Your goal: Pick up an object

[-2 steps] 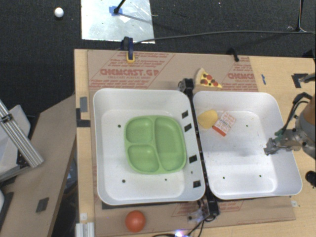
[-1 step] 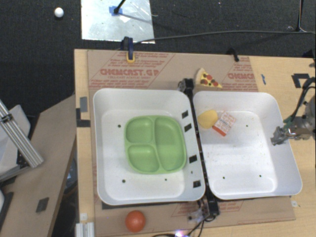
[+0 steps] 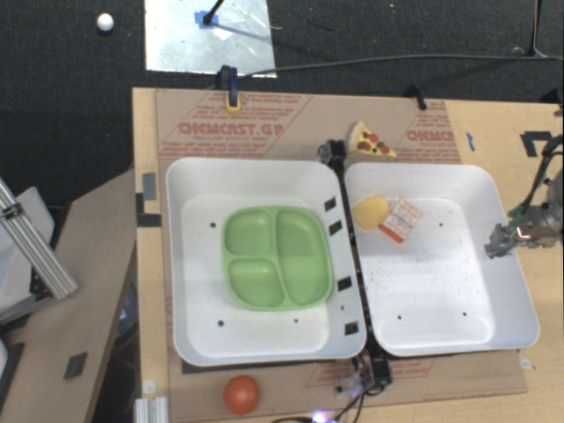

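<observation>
From above, the hand point(image 3: 499, 245) sits at the right rim of the right bin point(image 3: 458, 324), a small grey metal shape at the end of the arm point(image 3: 542, 218), which comes in from the right edge. It is too small and blurred to tell whether it is spread or closed, and nothing can be seen held in it. It hangs over the bin's right wall, well apart from the things inside.

Those things lie in the far left corner of the right bin: a rounded, smooth yellow lump point(image 3: 371, 210) and, just beside it on the right, a small flat packet point(image 3: 400, 220), white with an orange-red end, lying tilted. The rest of that bin's floor is bare white, speckled with dark flecks, and gives broad open room between the hand and the two things.

The left bin point(image 3: 198, 324) holds a pale green plastic plate point(image 3: 277, 256) with rounded corners, split into three compartments, lying flat near the middle.

Both bins are shallow with raised rounded rims, meeting along a dark seam. They rest on a brown cardboard sheet on the surface point(image 3: 106, 263). A toy pizza slice point(image 3: 371, 141) lies on the cardboard behind the bins, and an orange-red ball point(image 3: 241, 394) lies in front of the left bin.
</observation>
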`<state>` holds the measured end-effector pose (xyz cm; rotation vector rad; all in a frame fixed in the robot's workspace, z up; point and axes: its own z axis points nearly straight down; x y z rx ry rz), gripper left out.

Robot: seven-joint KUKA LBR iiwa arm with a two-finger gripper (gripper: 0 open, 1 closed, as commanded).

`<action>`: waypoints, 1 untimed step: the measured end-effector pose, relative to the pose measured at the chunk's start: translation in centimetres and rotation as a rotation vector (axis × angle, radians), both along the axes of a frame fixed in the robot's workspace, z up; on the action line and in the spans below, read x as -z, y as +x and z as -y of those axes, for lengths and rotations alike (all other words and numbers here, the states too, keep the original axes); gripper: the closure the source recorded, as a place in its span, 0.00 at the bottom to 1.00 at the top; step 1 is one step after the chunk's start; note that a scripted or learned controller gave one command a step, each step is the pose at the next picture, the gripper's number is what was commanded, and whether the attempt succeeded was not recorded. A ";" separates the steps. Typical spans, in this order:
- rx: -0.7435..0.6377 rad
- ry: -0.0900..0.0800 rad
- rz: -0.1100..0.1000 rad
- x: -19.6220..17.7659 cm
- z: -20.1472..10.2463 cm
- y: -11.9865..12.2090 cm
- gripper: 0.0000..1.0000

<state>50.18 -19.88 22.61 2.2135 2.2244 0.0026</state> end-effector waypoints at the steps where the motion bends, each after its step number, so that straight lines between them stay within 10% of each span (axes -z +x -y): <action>1: -0.005 0.001 0.001 -1.0 -5.1 1.4 1.00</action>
